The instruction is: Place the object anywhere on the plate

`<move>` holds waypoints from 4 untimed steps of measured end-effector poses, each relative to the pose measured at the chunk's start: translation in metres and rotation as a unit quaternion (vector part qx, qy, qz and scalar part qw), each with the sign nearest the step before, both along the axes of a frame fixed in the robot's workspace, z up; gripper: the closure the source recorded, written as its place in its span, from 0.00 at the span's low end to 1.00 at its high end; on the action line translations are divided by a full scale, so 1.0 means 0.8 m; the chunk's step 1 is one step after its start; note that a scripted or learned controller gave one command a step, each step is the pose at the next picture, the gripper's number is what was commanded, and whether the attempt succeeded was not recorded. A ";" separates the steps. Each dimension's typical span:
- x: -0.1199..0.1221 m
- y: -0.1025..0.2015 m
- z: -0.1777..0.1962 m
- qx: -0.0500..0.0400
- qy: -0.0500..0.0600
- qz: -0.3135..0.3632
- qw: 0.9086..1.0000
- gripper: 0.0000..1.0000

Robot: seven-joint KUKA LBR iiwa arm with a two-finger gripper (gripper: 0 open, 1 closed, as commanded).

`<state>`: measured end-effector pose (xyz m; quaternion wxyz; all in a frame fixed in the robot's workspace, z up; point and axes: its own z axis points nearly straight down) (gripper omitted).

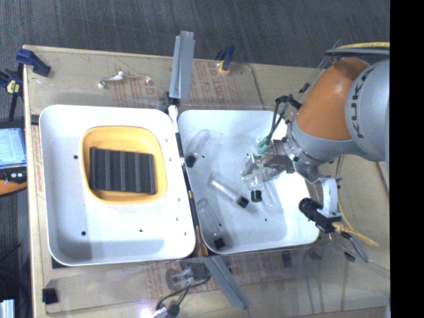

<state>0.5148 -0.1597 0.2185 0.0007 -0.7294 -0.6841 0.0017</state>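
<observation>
A yellow plate (151,138) lies in the left bin (66,230), with a dark grey ridged block (124,171) resting on its middle. In the right bin (225,124) lie several clear tubes with black caps: one at the upper left (197,143), one in the middle (224,191), one at the lower left (209,222). My gripper (254,172) hangs low over the right bin's right half, just above another clear tube (260,192) with a black cap. Whether it holds anything is hidden by the wrist and the clear plastic.
The arm's orange band and grey wrist (328,121) cover the right bin's right wall. A metal divider bar (181,61) runs up from between the bins. Blue clamps (32,61) sit on the bench's back edge, and a tablet (12,148) sits at the far left.
</observation>
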 end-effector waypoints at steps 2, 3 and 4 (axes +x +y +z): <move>0.117 0.132 0.029 0.001 -0.001 0.156 0.988 1.00; 0.140 0.168 -0.035 0.002 0.001 0.235 0.972 1.00; 0.141 0.168 -0.034 0.002 0.001 0.235 0.972 0.00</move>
